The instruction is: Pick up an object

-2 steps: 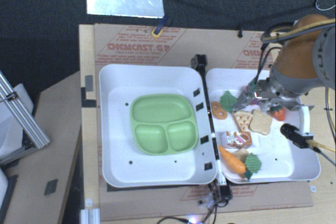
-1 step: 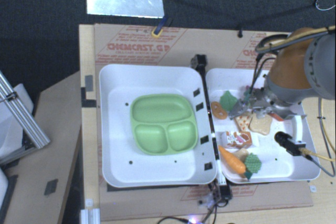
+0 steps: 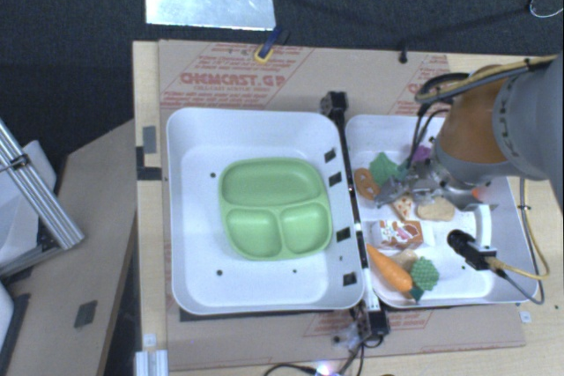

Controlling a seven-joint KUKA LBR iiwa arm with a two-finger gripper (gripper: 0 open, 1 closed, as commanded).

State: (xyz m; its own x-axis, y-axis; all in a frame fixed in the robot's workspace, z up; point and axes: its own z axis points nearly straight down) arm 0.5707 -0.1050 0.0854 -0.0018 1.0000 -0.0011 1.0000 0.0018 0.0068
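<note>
The arm [image 3: 493, 128] reached in from the right and hung low over the right bin [image 3: 507, 277], so the step in hand seemed to be the descent toward a pick, with nothing lifted yet. The claw [image 3: 407, 189] was down among the toys, but the wrist hid it, so I cannot tell its state.

The things to pick all lay in the left half of this bin: a pretzel [image 3: 366, 182] near the divider, a green leaf piece [image 3: 382, 165], a small wedge [image 3: 404, 208], a printed card [image 3: 401, 233], a carrot [image 3: 389, 269] and a broccoli [image 3: 425, 275] just beside it.

The next move probably called for a straight drop onto one piece. The toys were crowded and close to the bin's wall, so there was little free room. The left bin [image 3: 189, 189] held a green tray [image 3: 269, 207].
</note>
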